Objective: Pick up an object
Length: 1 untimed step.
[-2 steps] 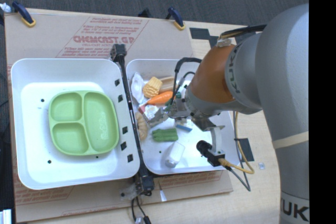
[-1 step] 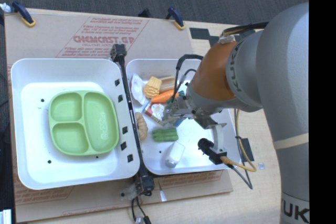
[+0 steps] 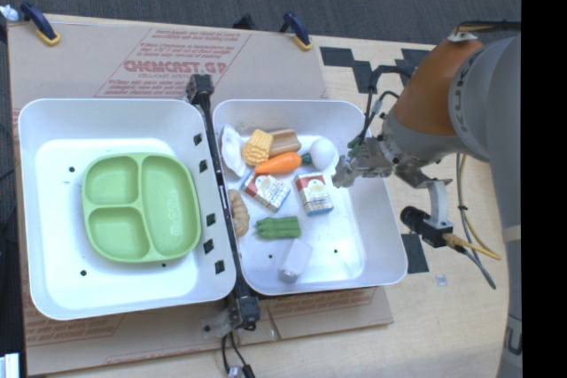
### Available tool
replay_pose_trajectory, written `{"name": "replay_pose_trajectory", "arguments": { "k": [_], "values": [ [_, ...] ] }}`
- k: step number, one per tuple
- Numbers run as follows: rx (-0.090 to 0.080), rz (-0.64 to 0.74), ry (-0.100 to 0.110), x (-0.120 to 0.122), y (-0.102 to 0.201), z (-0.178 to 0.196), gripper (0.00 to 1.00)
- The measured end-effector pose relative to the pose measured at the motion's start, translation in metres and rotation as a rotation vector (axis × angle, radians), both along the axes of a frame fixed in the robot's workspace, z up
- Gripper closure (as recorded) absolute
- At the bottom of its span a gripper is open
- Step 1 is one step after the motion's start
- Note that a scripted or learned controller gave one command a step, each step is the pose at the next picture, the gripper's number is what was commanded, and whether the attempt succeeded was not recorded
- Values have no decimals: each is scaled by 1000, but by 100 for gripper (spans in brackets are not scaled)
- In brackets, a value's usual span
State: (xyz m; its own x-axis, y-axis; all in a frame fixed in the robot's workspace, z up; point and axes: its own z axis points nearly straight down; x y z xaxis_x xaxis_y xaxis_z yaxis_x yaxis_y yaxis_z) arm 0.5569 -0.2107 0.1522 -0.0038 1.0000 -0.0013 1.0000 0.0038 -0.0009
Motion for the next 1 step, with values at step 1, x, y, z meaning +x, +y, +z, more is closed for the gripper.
{"name": "replay_pose_trajectory", "arguments": {
  "k": [1],
  "values": [
    [2,3,-3,2,0,-55,100]
  ]
}}
